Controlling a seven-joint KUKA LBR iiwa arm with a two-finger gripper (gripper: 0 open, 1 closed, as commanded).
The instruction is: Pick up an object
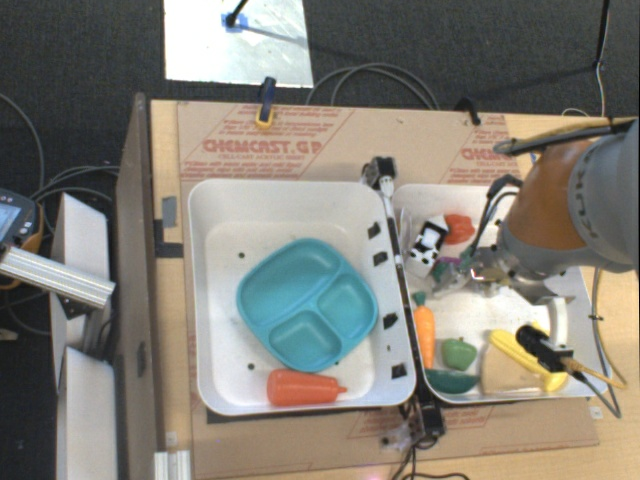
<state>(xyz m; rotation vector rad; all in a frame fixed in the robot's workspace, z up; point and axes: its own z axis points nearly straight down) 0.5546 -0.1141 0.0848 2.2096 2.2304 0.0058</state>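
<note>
The tabletop [300, 148] carries 2 white bins side by side. The left bin [215, 268] holds a teal divided plate [307, 305] at its middle. An orange-red carrot-shaped thing [303, 388] lies toward the tabletop's near edge, just beside the plate's rim.

The right bin [578, 290] sits by the tabletop's right edge, and the grey arm [600, 208] reaches over it from that side, its orange band [540, 208] above the bin's far half. The tool [476, 272] hangs low over the middle of this bin. It is seen from above and partly hidden by the wrist, so I cannot tell whether it is wide or narrow, and nothing can be seen held in it.

The things to pick lie around the tool:
- A black-and-white toy [430, 240] and an orange-red piece [458, 228] lie close together toward the far edge, near the tool.
- What may be a small purple thing [447, 266] lies just beside the tool, though it is blurred.
- An orange carrot [425, 334] lies along the bin's left wall.
- A green round fruit [459, 352] lies just beside the carrot.
- A dark teal bowl [452, 380] lies by the bin's near wall.
- A yellow bar [505, 345] lies slantwise over a pale beige block [503, 374], toward the tabletop's near right corner.
</note>
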